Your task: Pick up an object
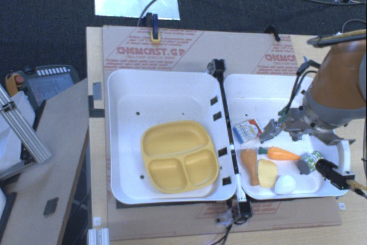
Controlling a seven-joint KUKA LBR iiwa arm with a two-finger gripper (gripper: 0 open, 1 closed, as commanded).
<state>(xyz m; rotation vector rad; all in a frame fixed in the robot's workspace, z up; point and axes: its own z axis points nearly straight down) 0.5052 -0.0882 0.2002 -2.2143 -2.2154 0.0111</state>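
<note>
Camera view: nearest, in the right bin [248,84], a white egg [285,183], a yellow wedge [266,172] and a drumstick [249,164] are seen; behind them lies a carrot [282,153]. Farther back, the claw [270,131] is poised beside a small packet [248,130]; whether it is clenched cannot be told. A yellow tray [179,154] is held in the left bin [129,86].

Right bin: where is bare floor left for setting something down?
In the right white bin, the far floor behind the small printed packet is bare. The near end is crowded: orange carrot, tan drumstick, yellow wedge, white egg.
</note>
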